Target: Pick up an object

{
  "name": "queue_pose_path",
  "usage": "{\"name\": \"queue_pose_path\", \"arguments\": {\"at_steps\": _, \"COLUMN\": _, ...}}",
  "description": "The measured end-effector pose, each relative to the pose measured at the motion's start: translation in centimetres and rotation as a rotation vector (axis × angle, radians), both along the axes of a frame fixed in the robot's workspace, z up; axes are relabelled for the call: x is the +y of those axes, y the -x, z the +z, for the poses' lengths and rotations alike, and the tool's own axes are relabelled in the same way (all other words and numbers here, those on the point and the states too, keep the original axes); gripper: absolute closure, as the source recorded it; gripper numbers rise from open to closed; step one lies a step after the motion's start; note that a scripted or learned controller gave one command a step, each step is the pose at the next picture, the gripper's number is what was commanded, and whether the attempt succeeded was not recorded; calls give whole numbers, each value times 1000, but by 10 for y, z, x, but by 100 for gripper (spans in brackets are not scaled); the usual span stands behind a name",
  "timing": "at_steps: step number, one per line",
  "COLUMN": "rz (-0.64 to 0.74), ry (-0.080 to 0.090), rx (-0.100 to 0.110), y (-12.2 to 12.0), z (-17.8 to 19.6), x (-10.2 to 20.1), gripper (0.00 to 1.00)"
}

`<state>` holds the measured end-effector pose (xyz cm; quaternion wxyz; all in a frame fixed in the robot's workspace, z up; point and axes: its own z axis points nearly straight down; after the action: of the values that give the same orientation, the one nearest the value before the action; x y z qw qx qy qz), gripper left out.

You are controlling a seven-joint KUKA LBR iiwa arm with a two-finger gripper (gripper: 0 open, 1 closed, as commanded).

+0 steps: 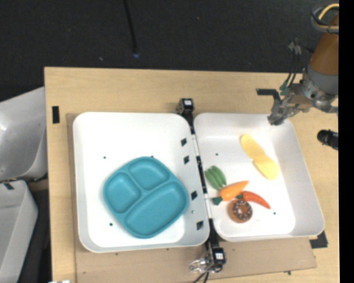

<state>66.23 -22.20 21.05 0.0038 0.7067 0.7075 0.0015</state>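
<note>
- Nearest you, at the front of the right bin (307, 217), a small brown round toy (241, 210) is sitting; a red pepper (256, 199) and an orange carrot (233, 188) are lying just behind it, bunched close, with a green vegetable (215, 176) beside them near the divider.
- To the left, a blue divided plate (145, 196) is lying in the left bin (82, 158); you are better off leaving it, as it is broad and flat.
- Farther back, a yellow banana-like piece (259, 156) is lying alone on bare white floor. I am judging it your easiest target: you are wanting to come down over its middle, with the grip across its narrow width.
- Farthest, the pincer (276, 117) is hanging over the back rim of the right bin, well apart from every toy, and is gripping nothing; I cannot tell whether it is open or closed.
- The arm is reaching in from the right over the table (165, 87), wrist pointing down and leftward.
</note>
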Motion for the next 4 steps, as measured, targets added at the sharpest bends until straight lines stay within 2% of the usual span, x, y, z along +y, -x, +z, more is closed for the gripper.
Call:
{"name": "queue_pose_path", "arguments": {"at_steps": 1, "rz": 2, "ry": 0, "rx": 1, "y": -1, "z": 53, "x": -1, "gripper": 100}}
{"name": "queue_pose_path", "arguments": {"at_steps": 2, "rz": 3, "ry": -2, "rx": 7, "y": 16, "z": 49, "x": 36, "gripper": 100}}
{"name": "queue_pose_path", "arguments": {"at_steps": 3, "rz": 3, "ry": -3, "rx": 7, "y": 43, "z": 56, "x": 78, "gripper": 100}}
{"name": "queue_pose_path", "arguments": {"at_steps": 4, "rz": 4, "ry": -3, "rx": 8, "y": 62, "z": 42, "x": 125, "gripper": 100}}
